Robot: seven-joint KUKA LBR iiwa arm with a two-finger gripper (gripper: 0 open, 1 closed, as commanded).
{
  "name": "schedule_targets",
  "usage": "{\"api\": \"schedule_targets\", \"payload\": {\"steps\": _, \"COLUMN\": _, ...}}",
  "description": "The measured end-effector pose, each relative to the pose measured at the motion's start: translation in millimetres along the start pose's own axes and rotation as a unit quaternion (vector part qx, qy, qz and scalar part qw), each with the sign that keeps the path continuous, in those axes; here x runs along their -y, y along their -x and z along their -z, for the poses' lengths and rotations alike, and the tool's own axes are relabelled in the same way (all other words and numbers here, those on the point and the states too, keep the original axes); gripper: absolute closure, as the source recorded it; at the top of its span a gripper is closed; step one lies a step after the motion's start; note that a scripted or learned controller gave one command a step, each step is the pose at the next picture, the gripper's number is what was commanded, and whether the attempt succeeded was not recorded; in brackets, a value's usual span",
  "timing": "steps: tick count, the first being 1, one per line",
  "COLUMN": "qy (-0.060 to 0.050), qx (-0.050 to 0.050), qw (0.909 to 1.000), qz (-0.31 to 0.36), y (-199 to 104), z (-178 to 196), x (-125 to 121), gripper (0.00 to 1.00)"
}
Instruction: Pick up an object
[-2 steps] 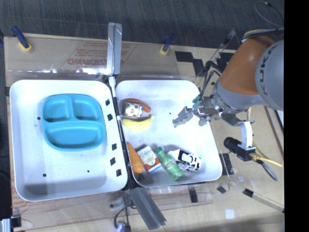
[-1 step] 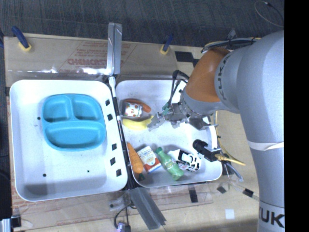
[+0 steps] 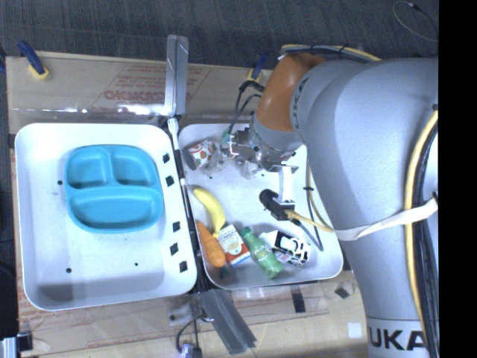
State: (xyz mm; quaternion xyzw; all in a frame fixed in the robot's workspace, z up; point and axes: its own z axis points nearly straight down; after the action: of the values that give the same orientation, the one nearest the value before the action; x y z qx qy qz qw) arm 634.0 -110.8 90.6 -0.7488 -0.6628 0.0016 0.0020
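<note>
My gripper (image 3: 244,155) is low over the far part of the right bin (image 3: 325,268), under the grey arm with its orange band. Just to its left lies a small red and white can (image 3: 201,154), close to the gripper but apart from it. Nearer the front of the same bin lie a yellow banana (image 3: 211,207), an orange carrot (image 3: 211,246), a small juice carton (image 3: 232,245), a green bottle (image 3: 262,253) and a black and white toy (image 3: 292,248).
The left bin (image 3: 30,200) holds a blue divided plate (image 3: 113,186). A metal divider (image 3: 177,73) stands between the bins at the back. The arm's bulk covers the right side of the right bin.
</note>
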Motion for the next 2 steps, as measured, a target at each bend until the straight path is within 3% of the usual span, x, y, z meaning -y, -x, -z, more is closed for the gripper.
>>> {"api": "schedule_targets", "payload": {"steps": 1, "qy": -0.008, "qx": 0.002, "qw": 1.0000, "qz": -0.001, "y": 2.9, "z": -2.4, "x": -18.1, "gripper": 0.00}}
{"api": "schedule_targets", "payload": {"steps": 2, "qy": -0.007, "qx": 0.001, "qw": 1.0000, "qz": 0.003, "y": -0.2, "z": 6.0, "x": -19.1, "gripper": 1.00}}
